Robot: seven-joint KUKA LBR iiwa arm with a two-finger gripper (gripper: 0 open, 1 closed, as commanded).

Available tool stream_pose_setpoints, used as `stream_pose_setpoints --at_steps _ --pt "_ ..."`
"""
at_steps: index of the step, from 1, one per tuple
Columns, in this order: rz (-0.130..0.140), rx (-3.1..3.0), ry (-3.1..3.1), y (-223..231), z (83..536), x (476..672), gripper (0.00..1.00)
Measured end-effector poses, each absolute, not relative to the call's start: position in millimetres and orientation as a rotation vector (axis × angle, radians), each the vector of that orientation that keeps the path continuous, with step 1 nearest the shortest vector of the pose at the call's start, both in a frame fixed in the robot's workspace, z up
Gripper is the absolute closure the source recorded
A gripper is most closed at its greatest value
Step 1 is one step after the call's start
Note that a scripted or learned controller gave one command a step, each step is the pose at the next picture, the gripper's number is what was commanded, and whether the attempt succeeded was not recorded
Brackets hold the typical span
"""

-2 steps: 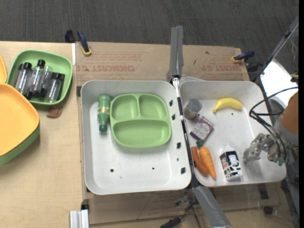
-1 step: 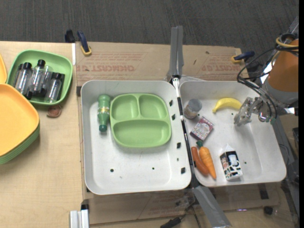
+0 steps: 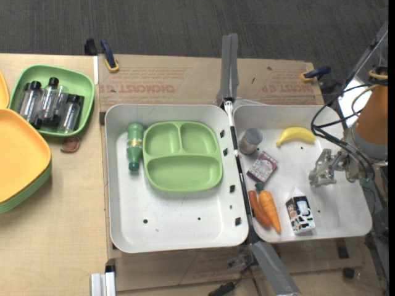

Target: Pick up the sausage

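The sausage (image 3: 253, 206) is a short reddish-brown piece lying along the left wall of the right bin (image 3: 345, 224), pressed against an orange carrot (image 3: 269, 209). My gripper (image 3: 322, 171) hangs over the right half of the same bin, well to the right of the sausage and apart from it. It stands open with nothing between its fingers. The orange band of the arm (image 3: 375, 123) shows at the right edge.
The right bin also holds a banana (image 3: 295, 134), a grey can (image 3: 250, 141), a purple packet (image 3: 262, 166) and a small milk carton (image 3: 300, 214). In the left bin (image 3: 179, 227) lie a green divided plate (image 3: 182, 155) and a green bottle (image 3: 134, 145).
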State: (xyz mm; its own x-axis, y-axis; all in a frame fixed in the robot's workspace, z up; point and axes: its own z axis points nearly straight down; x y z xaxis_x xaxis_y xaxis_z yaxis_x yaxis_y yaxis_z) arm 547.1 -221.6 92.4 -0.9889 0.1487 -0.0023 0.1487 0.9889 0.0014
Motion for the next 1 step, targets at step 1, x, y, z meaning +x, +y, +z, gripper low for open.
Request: stream_pose_setpoints --at_steps 1 --pt "0.001 -0.015 3.139 -221.7 111.4 483.8 1.0"
